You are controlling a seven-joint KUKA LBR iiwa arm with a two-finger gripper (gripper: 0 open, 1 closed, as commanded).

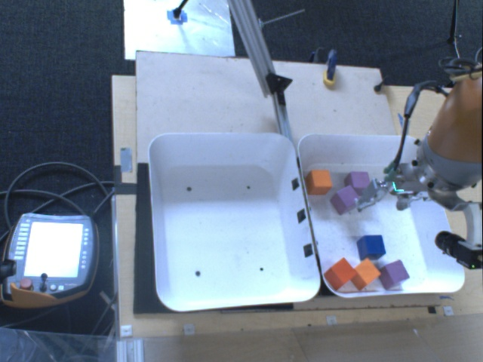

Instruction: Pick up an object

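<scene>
Around my desk [226,89], dark, speckled carpet [60,51] covers the floor on every visible side. The desk itself is a pale wooden board with a lighter, speckled panel laid on top. A slanted metal pole [253,36] crosses it from the top edge, ending at a black bracket [278,83]. A yellow-handled clamp [330,75] sits on the far edge of the desk. Beyond it, a bright reflective sheet [162,29] lies on the carpet, marked with a scrap of blue tape [176,16]. To the left, on the floor, rests a control pendant [49,259] with a glowing white screen, its black cable [53,176] looping over the carpet.
</scene>
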